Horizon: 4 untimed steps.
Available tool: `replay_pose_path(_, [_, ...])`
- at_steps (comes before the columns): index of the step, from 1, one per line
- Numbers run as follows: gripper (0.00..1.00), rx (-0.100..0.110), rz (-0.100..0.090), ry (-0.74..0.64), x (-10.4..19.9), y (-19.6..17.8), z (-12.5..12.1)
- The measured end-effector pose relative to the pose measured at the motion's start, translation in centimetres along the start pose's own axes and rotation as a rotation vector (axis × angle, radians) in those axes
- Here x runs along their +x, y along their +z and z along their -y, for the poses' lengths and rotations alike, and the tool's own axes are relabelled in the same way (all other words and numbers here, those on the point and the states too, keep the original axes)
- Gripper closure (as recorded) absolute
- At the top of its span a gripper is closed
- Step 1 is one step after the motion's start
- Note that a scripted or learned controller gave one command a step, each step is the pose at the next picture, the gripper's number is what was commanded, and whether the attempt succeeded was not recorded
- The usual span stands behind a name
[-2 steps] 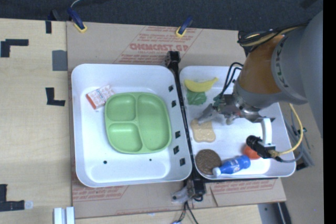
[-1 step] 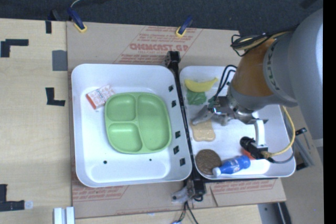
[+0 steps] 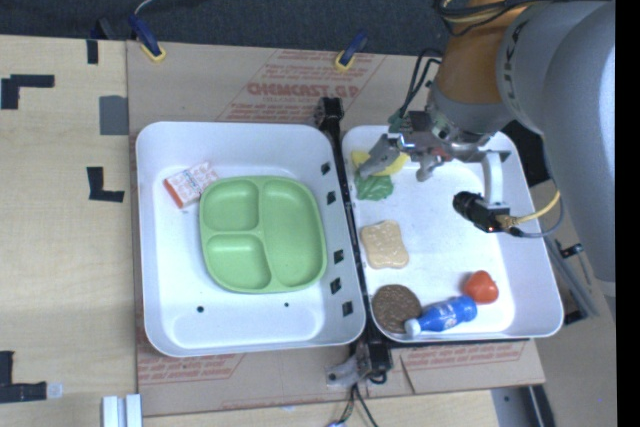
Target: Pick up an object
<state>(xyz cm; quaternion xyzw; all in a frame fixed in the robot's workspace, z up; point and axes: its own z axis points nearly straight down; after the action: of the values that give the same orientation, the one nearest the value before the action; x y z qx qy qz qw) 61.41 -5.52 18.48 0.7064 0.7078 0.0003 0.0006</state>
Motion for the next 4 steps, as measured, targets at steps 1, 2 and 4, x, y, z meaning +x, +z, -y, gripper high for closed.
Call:
replay_pose_path(1, [0.00,0.006,0.000,0.002,-3.9,8.9,2.7])
replay_pose_path(2, [0.00,-0.005,0.001,0.001,-3.9,9.8,5.8])
replay_pose_path(4, [0.00,0.003,0.000,0.001,0.3,0.1,-1.2])
